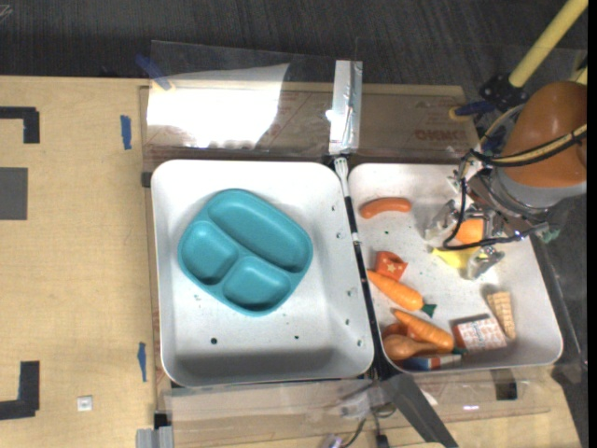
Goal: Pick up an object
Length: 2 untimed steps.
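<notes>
Two white bins point(187, 334), red lettering on cardboard point(431, 134) unreadable, end effector point(469, 241)

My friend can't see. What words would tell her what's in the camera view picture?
A robot arm's gripper reaches from the right into the right bin, over a small orange thing among toy foods like carrots and a sausage. The left bin holds a teal divided plate.

Grey arm with orange band point(550, 129), orange object point(469, 231) and yellow piece point(451, 257) at the gripper point(464, 236), orange-red sausage point(385, 207) to its left, orange carrots point(396, 291) lower left, teal divided tray point(244, 249) far left, white bins point(177, 343).
</notes>
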Tool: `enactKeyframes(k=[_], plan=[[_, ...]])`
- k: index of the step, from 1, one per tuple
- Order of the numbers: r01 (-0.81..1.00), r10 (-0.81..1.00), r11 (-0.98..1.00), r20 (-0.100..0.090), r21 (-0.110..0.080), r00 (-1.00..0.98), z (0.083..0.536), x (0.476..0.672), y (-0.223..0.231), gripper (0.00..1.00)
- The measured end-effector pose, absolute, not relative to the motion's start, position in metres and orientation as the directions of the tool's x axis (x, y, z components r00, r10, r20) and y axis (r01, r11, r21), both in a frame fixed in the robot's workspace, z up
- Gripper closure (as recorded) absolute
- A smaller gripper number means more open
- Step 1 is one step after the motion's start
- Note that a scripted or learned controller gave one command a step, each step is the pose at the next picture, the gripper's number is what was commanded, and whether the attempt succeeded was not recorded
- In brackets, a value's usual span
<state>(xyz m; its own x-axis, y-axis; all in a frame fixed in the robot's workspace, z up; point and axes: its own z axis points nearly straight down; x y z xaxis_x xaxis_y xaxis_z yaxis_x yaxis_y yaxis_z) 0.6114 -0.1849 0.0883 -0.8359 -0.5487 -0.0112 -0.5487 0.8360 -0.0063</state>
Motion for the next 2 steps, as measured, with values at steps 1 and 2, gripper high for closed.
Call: enactKeyframes(k=[1, 2], plan=[[-0.567, -0.567, 0.824, -0.008, -0.006, -0.824, 0.089, 0.583, -0.181, 0.00], [-0.636, -0.636, 0.772, -0.009, -0.009, -0.772, 0.089, 0.601, -0.180, 0.00]])
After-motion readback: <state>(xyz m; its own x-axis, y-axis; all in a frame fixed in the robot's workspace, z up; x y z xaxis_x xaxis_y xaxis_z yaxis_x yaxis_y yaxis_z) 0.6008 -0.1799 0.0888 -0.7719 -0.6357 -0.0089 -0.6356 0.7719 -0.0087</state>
